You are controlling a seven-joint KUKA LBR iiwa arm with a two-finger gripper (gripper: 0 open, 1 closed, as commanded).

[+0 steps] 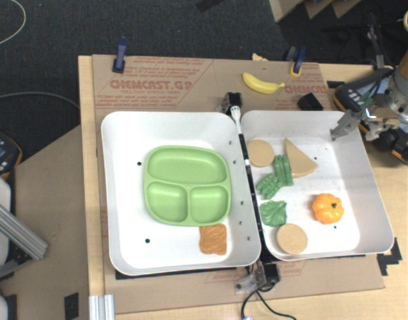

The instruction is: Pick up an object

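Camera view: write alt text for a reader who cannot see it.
Two white bins sit side by side on a bench: the left bin holds a green divided plate and an orange waffle; the right bin holds toy foods, including a pumpkin. The gripper hangs over its far right corner, and a banana lies behind.

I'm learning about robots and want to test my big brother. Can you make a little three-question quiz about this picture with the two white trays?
1. True or false: the banana lies inside the right bin.
2. What sits in the left bin just below the green divided plate? A) a pumpkin B) an orange waffle-like piece C) a banana
3. Fill in: the small orange pumpkin lies in the ____ bin.

Key
1. False; it lies on the brown board behind the bins.
2. B, the orange waffle-like piece.
3. Right, along with two round tan discs and the green leafy pieces. The gripper hangs over that bin's far corner.
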